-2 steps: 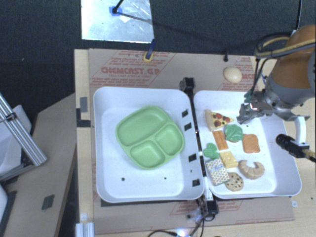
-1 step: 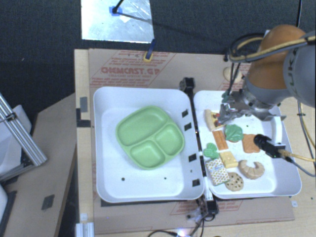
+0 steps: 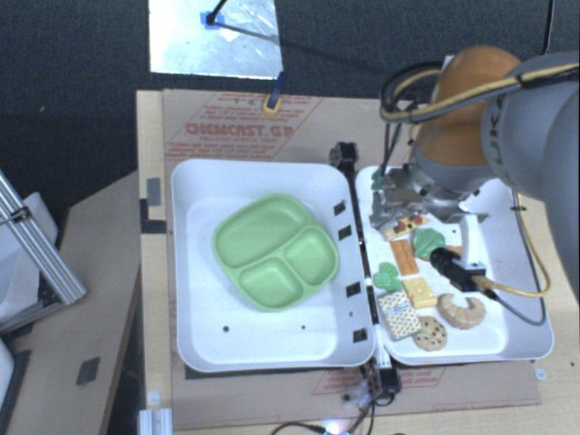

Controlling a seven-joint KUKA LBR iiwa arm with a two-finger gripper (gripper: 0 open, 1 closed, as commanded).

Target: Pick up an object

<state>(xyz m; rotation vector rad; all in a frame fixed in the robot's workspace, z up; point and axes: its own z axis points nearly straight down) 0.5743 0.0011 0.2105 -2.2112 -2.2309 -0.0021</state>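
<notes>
Dark carpet surrounds a pale worktop [image 3: 109, 243] topped by a cardboard sheet [image 3: 240, 127] with red print. A shiny foil sheet [image 3: 216, 25] lies on the carpet beyond its far edge. Two shallow white bins sit side by side on the cardboard, touching along their inner walls.

The left bin [image 3: 195, 333] holds a light green divided plate [image 3: 275, 252], lying flat near its middle and turned at a slant.

The right bin [image 3: 521, 324] holds a cluster of small toy foods along its left half. A chocolate-chip cookie [image 3: 431, 333] lies nearest the front rim, with a tan croissant [image 3: 461, 310] just beside it to the right. A speckled square cracker [image 3: 397, 314] lies by the bin's left wall, touching or nearly touching the cookie. Behind these sits a yellow block [image 3: 419, 292], then an orange-brown wafer [image 3: 404, 257] lying lengthwise. A green leafy piece [image 3: 389, 277] lies to the wafer's left and a second green piece [image 3: 427, 240] to its right.

The grey arm [image 3: 535, 125], with its orange band [image 3: 471, 80], reaches in from the right. It hangs its end effector [image 3: 399, 208] low over the far left part of the right bin, just behind the wafer. From this angle I cannot tell whether the end effector is wide or narrow.
</notes>
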